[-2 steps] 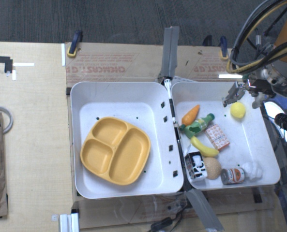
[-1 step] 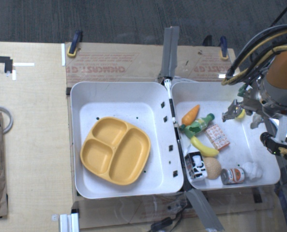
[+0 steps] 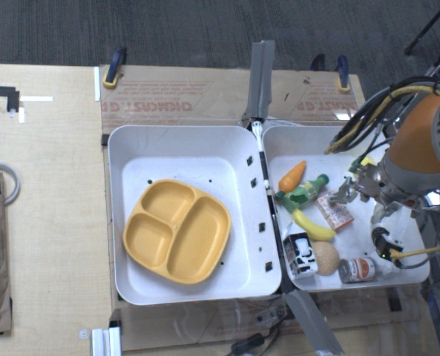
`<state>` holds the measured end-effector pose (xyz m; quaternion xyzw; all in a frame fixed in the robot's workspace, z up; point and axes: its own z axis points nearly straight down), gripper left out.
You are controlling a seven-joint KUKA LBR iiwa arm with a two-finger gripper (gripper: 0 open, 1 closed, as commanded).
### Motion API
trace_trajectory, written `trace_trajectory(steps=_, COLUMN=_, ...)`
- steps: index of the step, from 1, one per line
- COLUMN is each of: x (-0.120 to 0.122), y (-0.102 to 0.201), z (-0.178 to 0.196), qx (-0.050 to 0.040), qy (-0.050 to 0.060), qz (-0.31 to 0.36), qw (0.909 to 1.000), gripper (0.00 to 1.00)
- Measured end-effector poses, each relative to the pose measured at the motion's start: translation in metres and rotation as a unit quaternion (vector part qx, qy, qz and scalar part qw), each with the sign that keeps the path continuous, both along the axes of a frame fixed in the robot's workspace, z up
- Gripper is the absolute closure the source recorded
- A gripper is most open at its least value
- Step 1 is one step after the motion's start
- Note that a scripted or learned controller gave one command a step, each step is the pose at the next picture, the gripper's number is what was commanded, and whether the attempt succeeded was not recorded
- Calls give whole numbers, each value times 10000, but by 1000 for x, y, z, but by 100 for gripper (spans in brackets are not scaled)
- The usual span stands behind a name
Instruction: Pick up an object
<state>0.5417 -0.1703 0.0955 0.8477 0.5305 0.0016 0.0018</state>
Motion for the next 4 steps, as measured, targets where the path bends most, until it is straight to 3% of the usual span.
trace_trajectory(steps=1, x=0, y=36, z=0, qx=-14, qy=-18, qz=411, qw=9992, gripper=0)
trace_trajectory(steps=2, x=-33, y=26, z=0, qx=17, qy=-24, qz=-840, qw=9965, gripper=0)
trace_trajectory(steps=3, x=-41, y=16, z=0, qx=22, qy=-21, qz=-2061, qw=9785, gripper=0)
trace_trajectory(steps=4, x=-65, y=9, z=30, qx=14, qy=49, qz=-991, qw=9951, gripper=0)
